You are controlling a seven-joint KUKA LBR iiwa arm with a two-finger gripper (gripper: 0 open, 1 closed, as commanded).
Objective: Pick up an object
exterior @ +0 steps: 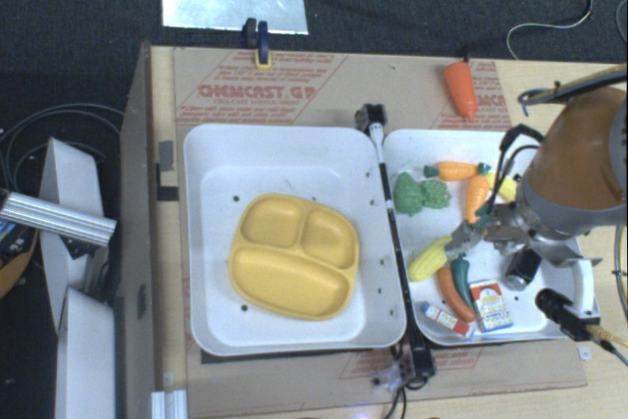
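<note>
- Hanging over the right bin [412,157] at the moment, my grey wrist with the orange band coming in from the right, fingers [469,238] pointed down and left into the toy food pile.
- Honestly can't tell how far open my fingers are from up here, they're small and blurry against the clutter, and I don't see anything clearly pinched between them.
- Right by the tips: a yellow corn cob [429,260] just to the left, an orange-and-green carrot [454,286] just below, and a small red-and-white carton [490,302] beside that.
- Further up the same bin there's a green broccoli [420,194] and two more carrots [455,170].
- Left bin [211,162] has a yellow divided plate [294,255] sitting in the middle.
- One stray orange carrot [459,88] lies on the cardboard-covered surface [324,78] above the right bin, well apart from me.
</note>
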